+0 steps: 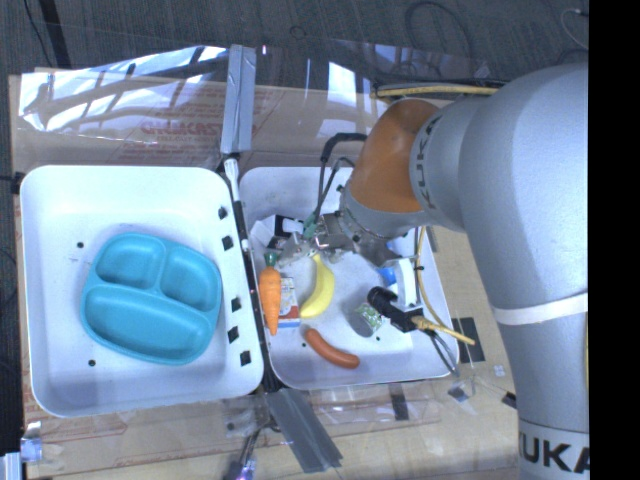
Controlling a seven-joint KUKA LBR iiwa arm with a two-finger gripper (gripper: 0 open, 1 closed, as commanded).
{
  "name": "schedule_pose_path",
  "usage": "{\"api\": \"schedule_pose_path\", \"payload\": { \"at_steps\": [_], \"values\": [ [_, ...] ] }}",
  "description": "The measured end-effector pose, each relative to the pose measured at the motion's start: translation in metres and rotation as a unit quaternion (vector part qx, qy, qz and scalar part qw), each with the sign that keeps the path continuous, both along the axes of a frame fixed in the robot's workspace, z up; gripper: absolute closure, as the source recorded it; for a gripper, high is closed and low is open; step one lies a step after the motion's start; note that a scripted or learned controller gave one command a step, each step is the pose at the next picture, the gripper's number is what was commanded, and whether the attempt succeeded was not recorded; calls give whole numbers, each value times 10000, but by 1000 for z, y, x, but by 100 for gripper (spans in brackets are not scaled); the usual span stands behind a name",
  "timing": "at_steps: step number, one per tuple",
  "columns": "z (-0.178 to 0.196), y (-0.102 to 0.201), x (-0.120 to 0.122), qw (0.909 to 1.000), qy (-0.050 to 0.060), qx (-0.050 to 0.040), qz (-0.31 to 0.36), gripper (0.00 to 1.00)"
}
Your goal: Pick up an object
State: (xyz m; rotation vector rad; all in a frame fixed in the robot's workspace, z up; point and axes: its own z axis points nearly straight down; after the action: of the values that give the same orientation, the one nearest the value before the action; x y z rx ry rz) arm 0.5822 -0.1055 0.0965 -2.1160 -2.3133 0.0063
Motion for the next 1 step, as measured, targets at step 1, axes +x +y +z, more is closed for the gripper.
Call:
{"api": "schedule_pose_path", "payload": {
  "at_steps": [1],
  "values": [
    [10, 0, 0, 10000, 7, -4, 23, 100]
  ]
}}
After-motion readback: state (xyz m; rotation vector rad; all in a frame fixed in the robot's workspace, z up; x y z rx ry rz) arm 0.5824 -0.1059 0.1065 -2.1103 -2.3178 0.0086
